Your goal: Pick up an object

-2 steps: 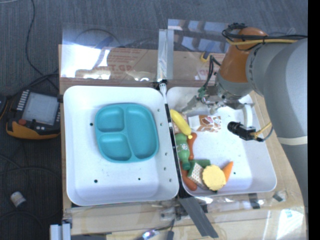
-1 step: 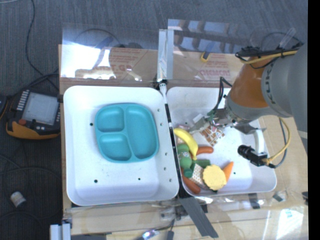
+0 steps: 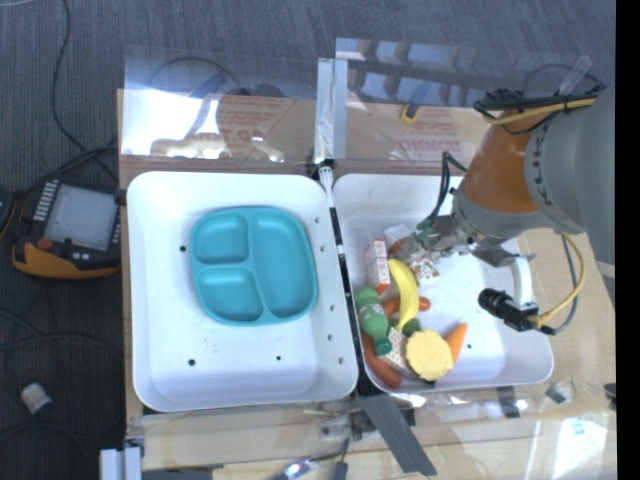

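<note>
The right bin [image 3: 500, 363] holds a pile of toy food along its left side. A yellow banana [image 3: 405, 288] lies in the middle of it. A yellow round piece [image 3: 428, 354] and an orange carrot [image 3: 456, 339] sit toward the front. Green pieces [image 3: 371, 305] lie beside the banana, and a small white and red box [image 3: 381, 260] stands behind them. My gripper [image 3: 431, 238] hangs low over the bin, just right of the box and above the banana's far end, near a small speckled item [image 3: 428, 265]. Nothing visibly hangs from it.
The left bin [image 3: 160, 358] holds a teal divided plate [image 3: 250, 265]. Clear plastic walls [image 3: 330, 108] rise behind both bins. The arm's orange band [image 3: 500, 173] and a black cable fitting [image 3: 505, 308] reach over the right bin's right half. A handheld device [image 3: 65, 228] lies on the floor at left.
</note>
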